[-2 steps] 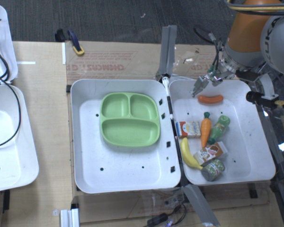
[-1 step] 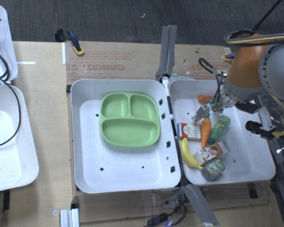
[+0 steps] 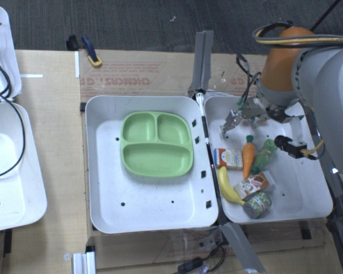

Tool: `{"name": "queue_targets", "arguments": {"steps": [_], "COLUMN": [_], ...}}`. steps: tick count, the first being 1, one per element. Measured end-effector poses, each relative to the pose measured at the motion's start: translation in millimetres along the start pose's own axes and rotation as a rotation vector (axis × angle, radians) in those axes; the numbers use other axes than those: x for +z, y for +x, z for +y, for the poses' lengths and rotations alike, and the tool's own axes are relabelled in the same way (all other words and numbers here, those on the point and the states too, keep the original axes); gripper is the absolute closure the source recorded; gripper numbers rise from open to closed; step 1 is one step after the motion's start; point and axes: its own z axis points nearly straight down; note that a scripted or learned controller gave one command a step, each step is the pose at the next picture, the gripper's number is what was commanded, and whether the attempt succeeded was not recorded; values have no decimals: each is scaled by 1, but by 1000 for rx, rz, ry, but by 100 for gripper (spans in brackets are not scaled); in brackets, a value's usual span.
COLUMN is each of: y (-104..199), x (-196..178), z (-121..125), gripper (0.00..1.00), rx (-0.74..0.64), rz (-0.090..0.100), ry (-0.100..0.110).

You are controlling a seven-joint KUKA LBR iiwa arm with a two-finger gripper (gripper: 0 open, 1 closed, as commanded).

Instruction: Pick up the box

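Observation:
The box (image 3: 229, 158) is a small white carton with red and orange print. It lies flat in the right bin (image 3: 308, 201), near that bin's left wall. My gripper (image 3: 232, 121) hangs over the bin's back left part, a short way behind the box and apart from it. Nothing shows in its grasp. The grey arm with its orange band (image 3: 283, 67) reaches in from the right.
A carrot (image 3: 248, 156), a green bottle (image 3: 264, 154), a banana (image 3: 229, 186), a red-orange packet (image 3: 255, 182) and a can (image 3: 258, 205) crowd around the box. In the left bin (image 3: 103, 204) lies a green divided plate (image 3: 157, 144).

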Motion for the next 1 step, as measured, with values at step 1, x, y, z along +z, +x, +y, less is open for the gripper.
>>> {"name": "queue_targets", "arguments": {"steps": [1], "y": [0], "x": [0], "z": [0], "gripper": [0], "rx": [-1], "rz": [0], "ry": [0]}}
